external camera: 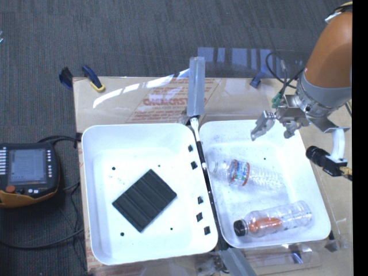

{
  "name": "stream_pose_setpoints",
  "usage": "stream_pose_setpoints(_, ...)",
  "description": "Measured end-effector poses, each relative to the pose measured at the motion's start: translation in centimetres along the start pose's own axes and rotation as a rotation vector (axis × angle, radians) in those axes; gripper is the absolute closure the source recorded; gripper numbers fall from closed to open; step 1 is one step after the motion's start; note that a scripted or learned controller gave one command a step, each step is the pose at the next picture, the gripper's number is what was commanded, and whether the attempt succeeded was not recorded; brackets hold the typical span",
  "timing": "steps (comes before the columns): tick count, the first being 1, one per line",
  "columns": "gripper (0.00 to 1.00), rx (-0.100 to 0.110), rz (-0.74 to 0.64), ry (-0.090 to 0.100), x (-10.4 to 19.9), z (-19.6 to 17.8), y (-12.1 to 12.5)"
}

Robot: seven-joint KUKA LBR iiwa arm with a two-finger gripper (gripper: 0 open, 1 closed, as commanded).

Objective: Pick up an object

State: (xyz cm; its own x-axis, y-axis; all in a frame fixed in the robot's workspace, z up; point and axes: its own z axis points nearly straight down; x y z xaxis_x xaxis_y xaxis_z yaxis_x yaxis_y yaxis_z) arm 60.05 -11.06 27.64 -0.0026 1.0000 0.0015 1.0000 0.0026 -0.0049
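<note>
My gripper (pixel 275 127) hangs over the far part of the right bin (pixel 322 203), its two fingers spread open with nothing between them. Below it in that bin lies a clear plastic bottle (pixel 248 173) with a red and blue label, on its side. Nearer the front lies a second clear bottle (pixel 273 220) with a black cap and orange liquid inside. A flat black ribbed pad (pixel 144 199) rests in the left bin (pixel 95 154).
A grey divider bar (pixel 196 94) stands upright between the bins at the back. A teach pendant (pixel 27 172) sits on the floor to the left. Blue and yellow clamps (pixel 92 78) grip the bench's far left corner.
</note>
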Motion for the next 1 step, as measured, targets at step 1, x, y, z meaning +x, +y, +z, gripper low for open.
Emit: stream_pose_setpoints(1, 0.0, -0.003, -0.13, 0.0, -1.5, 15.33, -0.42)
